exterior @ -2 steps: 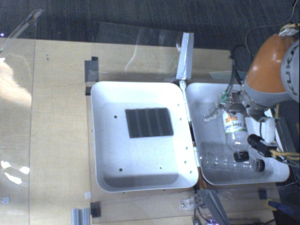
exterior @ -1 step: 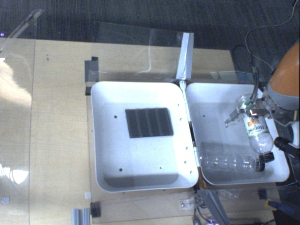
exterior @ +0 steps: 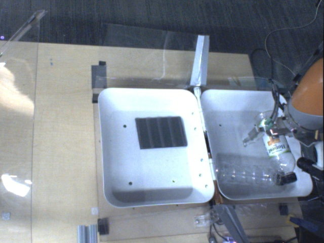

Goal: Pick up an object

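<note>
Over the right bin (exterior: 223, 110), the grey arm (exterior: 310, 97) with its orange band comes in from the right edge, its wrist hanging above the bin's right half. Below the wrist sits the gripper (exterior: 268, 128), a cluster of metal parts and cables. One thin silvery finger (exterior: 249, 135) juts out to the left and downward over the bin floor; how far apart the fingers stand, and whether anything lies between them, I cannot tell, because the parts blur together there.

Just beside the gripper, on its near side, lies a clear plastic bottle (exterior: 278, 153) with a white label bearing dark lettering. It lies on its side in the right part of the right bin, its top end right at the gripper and its dark cap (exterior: 286, 178) pointing toward the near right corner. Whether the gripper touches the bottle cannot be made out. A second see-through item (exterior: 243, 175), ribbed and nearly colourless, lies along the near wall of the same bin, left of the cap.

In the left bin (exterior: 116, 135) a dark ribbed rectangular pad (exterior: 161, 132) lies flat slightly far of the middle, well apart from the walls.

Both bins sit side by side on a pale wooden desk (exterior: 55, 135), touching along a shared edge. A grey metal bar (exterior: 199, 62) rises from the far end of that seam. Dark carpet (exterior: 152, 4) runs beyond the desk's far edge.
</note>
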Robot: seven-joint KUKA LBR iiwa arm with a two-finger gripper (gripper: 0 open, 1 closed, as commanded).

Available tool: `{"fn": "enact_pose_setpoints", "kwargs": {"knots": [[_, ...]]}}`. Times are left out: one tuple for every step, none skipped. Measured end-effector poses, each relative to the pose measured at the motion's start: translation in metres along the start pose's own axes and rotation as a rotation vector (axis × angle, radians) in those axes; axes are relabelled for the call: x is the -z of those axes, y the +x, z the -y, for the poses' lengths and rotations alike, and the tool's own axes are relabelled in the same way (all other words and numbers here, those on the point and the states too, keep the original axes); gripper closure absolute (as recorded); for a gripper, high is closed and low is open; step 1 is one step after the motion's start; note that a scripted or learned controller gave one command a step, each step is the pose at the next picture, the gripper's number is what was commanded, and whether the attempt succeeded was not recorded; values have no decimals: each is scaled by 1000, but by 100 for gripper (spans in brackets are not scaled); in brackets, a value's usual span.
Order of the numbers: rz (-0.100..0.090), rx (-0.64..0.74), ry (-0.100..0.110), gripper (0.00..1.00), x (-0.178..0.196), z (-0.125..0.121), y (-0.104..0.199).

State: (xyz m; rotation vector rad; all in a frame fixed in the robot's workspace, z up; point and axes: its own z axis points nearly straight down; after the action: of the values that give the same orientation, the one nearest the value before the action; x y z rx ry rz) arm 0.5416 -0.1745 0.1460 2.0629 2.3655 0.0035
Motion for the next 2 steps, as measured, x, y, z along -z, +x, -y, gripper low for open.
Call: {"fn": "enact_pose_setpoints", "kwargs": {"knots": [[1,65,0,0,-37,-47,-37],[2,115,-4,0,-60,-86,-42]]}}
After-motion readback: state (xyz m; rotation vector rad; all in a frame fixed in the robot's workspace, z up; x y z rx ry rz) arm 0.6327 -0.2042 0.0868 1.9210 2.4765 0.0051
